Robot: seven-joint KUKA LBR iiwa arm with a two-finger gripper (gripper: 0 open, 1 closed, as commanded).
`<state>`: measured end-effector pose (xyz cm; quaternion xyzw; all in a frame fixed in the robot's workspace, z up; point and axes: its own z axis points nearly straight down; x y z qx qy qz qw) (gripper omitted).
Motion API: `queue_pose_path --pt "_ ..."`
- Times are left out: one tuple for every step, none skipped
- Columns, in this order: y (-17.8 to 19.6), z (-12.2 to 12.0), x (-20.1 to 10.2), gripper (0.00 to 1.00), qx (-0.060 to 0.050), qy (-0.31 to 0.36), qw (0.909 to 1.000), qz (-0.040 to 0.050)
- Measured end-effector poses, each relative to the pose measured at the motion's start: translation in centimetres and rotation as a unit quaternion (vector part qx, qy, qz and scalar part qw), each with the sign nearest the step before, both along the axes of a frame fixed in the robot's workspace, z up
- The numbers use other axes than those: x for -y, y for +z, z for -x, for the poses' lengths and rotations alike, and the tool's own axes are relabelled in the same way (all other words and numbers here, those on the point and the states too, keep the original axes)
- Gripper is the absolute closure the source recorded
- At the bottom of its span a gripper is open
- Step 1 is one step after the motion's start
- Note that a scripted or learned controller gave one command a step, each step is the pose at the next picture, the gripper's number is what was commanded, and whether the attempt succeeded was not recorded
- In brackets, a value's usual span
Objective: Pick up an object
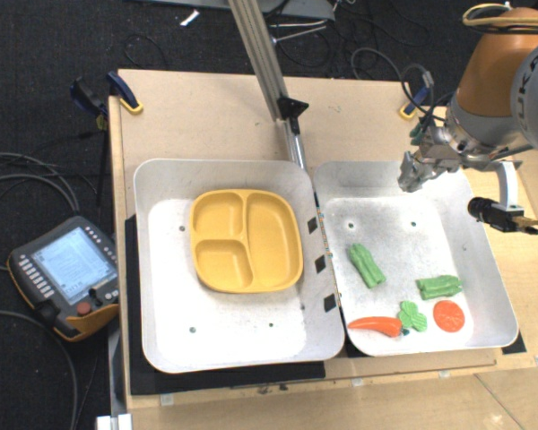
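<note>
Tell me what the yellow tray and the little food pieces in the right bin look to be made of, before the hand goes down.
Yellow divided tray: looks like moulded plastic, smooth with a dull sheen and rounded rims. Green pieces, red disc, orange-red chilli shape: probably toy plastic or rubber, each one flat colour, matte; too small to tell which. White bin: speckled, scuffed sheet, plastic or painted metal.

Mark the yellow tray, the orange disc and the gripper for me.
Yellow tray (247, 240): camera view, on the ridge where its three compartments meet.
Orange disc (448, 315): camera view, middle of its top face.
Gripper (411, 179): camera view, its tip above the right bin's far edge.
</note>
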<state>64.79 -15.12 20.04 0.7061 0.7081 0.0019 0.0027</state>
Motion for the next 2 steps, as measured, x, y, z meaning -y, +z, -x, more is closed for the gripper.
queue_pose_path --pt "3.2 -0.1 0.0 1.0 -0.001 0.0 1.0 0.0" --pt "2.7 2.0 -5.5 1.0 -0.004 0.002 1.0 -0.0015"
